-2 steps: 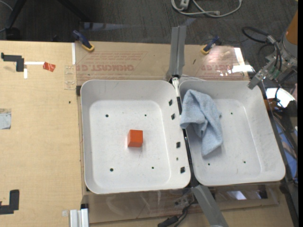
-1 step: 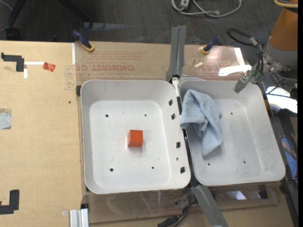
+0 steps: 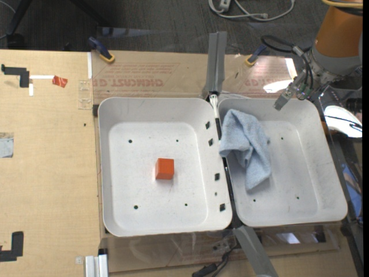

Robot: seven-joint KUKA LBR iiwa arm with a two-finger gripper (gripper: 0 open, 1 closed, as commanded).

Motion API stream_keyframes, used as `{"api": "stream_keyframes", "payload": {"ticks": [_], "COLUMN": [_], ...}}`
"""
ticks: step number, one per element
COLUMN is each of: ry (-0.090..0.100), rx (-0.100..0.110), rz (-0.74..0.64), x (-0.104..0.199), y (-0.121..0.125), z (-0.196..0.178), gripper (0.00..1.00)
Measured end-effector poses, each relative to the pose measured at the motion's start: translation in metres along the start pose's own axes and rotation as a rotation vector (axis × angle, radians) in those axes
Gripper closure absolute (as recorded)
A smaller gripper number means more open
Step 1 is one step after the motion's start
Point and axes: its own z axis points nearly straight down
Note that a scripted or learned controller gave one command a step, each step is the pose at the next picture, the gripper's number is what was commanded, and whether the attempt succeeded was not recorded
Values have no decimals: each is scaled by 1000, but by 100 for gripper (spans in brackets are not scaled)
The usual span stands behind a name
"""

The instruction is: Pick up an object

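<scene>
The arm is at the approach stage, nothing lifted yet: its claw (image 3: 286,100) hangs over the far right corner of the right bin (image 3: 323,212), near that bin's back rim, and carries nothing; whether it is open or closed I cannot tell, since it is small and seen at a slant. Two candidates lie in reach. A crumpled light blue cloth (image 3: 248,149) sits against the left wall of the right bin, stretching from near the back rim toward the middle of the floor. A small orange-red block (image 3: 165,169) rests alone near the middle of the left bin (image 3: 115,212), well apart from the cloth and from the claw. In my judgement the cloth is the closer target, so the next move calls for travelling left and toward the front across the right bin, then descending onto a raised fold; the block would need a longer reach across the divider between the bins. The cardboard sheet (image 3: 144,74) behind the bins on the surface carries red printing, seen reversed and too faint to read reliably.
</scene>
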Motion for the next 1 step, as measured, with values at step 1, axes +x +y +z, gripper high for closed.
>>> {"api": "stream_keyframes", "payload": {"ticks": [1], "ry": [-1], "rx": [-1], "rz": [-288], "x": [-16], "y": [-43], "z": [-17], "gripper": [100]}}
